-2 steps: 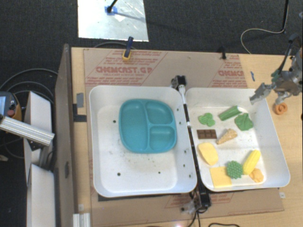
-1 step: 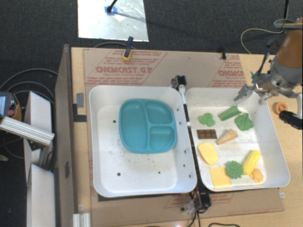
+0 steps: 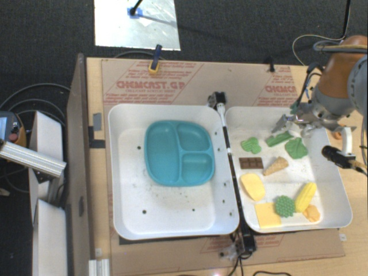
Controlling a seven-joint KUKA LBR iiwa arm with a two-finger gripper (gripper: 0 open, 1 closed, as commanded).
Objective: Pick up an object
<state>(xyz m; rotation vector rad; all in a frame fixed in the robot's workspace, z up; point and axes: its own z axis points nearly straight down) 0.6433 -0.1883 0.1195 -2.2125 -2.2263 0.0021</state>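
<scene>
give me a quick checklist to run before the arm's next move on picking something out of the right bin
1. Gripper over the right white bin: ok, it sits at the bin's far end.
2. Target near the gripper: ok, the flat dark green bar-shaped piece lies just beside it.
3. Object held between the fingers: cannot tell.
4. Neighbours crowding the target: not ok, a green leafy piece lies close beside the bar; a small green broccoli-like piece lies apart.
5. Other items away from the gripper: ok, the yellow corn cob, brown chocolate bar and yellow cheese slice lie nearer the front.
6. Teal divided plate in the left bin: ok, away from the arm.
</scene>
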